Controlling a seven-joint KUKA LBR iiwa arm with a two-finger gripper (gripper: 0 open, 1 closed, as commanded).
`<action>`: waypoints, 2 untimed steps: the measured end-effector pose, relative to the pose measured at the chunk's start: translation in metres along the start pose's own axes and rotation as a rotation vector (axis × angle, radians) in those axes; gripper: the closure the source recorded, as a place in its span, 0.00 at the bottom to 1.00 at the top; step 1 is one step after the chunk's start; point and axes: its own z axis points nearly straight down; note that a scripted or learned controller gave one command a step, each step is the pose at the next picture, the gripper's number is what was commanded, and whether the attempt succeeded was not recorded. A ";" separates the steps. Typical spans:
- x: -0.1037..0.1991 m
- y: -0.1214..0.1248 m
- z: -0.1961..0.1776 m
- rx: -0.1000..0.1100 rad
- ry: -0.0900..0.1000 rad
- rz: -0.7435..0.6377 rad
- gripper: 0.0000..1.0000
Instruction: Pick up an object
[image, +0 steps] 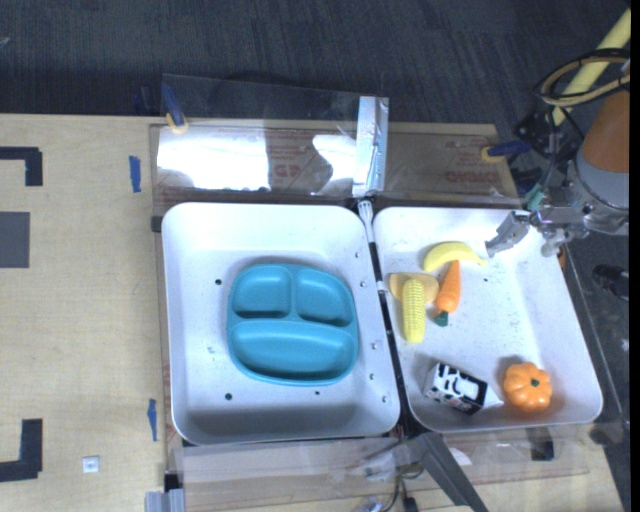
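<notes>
Camera view: the gripper (527, 228) hovers over the far right corner of the right bin (578, 330); whether it is released or clenched I cannot tell. In that bin a banana (452, 255), carrot (448, 288) and corn cob (411, 305) cluster near the left wall, a black-and-white toy (458, 387) and a pumpkin (527, 386) sit near the front. The left bin (190, 300) holds a blue divided plate (293, 322).

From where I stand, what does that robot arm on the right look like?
The arm is grey metal with an orange band above the wrist. Yellow and black cables loop behind it. At its tip is a small silvery pincer, made of thin metal parts with a bit of blue-green showing near its base. I can see no writing or markings on it.
</notes>
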 end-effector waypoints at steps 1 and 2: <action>0.074 -0.001 0.051 0.003 0.002 -0.113 0.00; 0.080 -0.012 0.111 -0.009 -0.002 -0.190 0.00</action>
